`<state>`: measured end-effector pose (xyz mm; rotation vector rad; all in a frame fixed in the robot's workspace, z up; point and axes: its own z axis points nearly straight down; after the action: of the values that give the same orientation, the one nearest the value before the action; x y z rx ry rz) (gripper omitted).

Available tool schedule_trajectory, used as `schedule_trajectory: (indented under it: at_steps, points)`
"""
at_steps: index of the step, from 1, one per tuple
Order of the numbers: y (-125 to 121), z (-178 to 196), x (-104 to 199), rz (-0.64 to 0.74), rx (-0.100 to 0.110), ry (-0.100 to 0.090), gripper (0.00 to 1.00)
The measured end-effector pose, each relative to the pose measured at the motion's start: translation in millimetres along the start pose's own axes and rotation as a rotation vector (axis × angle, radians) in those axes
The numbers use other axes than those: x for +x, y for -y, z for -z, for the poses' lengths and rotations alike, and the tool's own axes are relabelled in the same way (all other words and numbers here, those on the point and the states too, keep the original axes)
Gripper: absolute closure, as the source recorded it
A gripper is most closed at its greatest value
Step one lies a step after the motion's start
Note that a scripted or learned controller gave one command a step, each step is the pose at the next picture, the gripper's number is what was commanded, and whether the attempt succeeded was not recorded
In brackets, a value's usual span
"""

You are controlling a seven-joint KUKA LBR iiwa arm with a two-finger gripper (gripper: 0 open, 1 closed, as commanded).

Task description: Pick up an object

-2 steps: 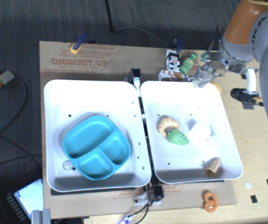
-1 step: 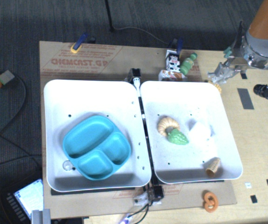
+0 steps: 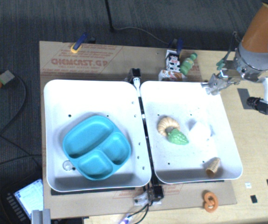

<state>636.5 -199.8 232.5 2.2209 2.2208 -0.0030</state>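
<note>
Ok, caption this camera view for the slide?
Gripper over right bin's far corner; blue tray in left bin.

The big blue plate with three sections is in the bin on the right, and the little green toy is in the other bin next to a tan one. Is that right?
Not quite. The camera view shows the blue plate in the left bin, not the right one. The green toy does lie in the other bin, touching the tan toy.

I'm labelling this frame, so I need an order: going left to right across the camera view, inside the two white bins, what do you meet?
Blue plastic divided tray in the left white bin → in the right white bin: tan croissant-shaped toy → white rounded object → small tan cone-shaped piece.
</note>
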Motion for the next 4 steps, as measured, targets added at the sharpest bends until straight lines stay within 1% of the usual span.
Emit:
schedule_trajectory:
  at_steps: [1,2,3,4]
  points:
    - [-32,13,-24,0.001,-0.002,0.000,1.00]
    - [-24,6,29,0.002,-0.001,-0.001,1.00]
    - [0,8,-25,-0.001,-0.001,0.000,1.00]
    - [28,5,-24,0.000,0.000,0.000,1.00]
